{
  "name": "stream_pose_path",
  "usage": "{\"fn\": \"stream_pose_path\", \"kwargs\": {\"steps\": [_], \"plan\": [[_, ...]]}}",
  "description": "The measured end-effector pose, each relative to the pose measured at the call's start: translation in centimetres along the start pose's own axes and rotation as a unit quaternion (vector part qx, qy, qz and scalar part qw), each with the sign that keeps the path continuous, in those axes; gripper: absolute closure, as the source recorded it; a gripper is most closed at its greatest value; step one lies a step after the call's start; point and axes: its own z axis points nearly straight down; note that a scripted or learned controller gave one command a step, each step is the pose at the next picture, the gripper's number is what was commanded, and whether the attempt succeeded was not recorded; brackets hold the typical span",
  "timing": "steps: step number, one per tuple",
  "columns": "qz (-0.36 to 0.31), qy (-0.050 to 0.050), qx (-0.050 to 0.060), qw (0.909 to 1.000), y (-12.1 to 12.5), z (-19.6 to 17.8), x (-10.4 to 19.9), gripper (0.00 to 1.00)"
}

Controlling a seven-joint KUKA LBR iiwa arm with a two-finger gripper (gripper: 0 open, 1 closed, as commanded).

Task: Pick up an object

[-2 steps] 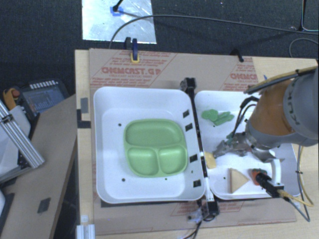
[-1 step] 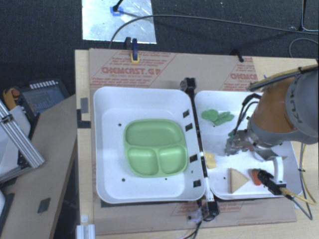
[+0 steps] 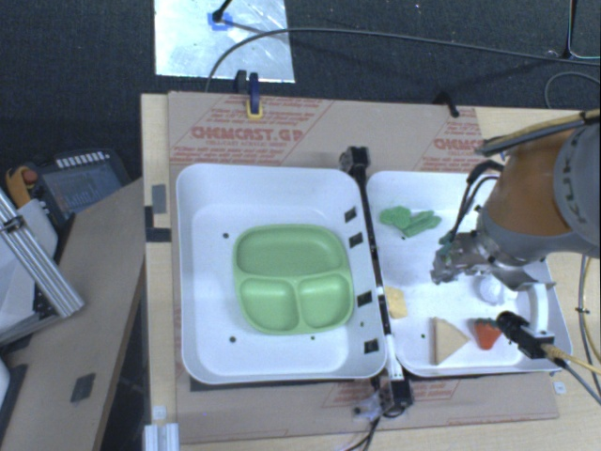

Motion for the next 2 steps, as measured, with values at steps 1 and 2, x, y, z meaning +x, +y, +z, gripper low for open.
{"fn": "stream_pose_path", "kwargs": {"steps": [1, 2], "plan": [[0.000, -0.001, -0.002, 1.0000, 0.1, -6.4, -0.3, 1.00], [0.000, 0.000, -0.002, 1.0000, -0.4, -11.0, -0.5, 1.00]]}}
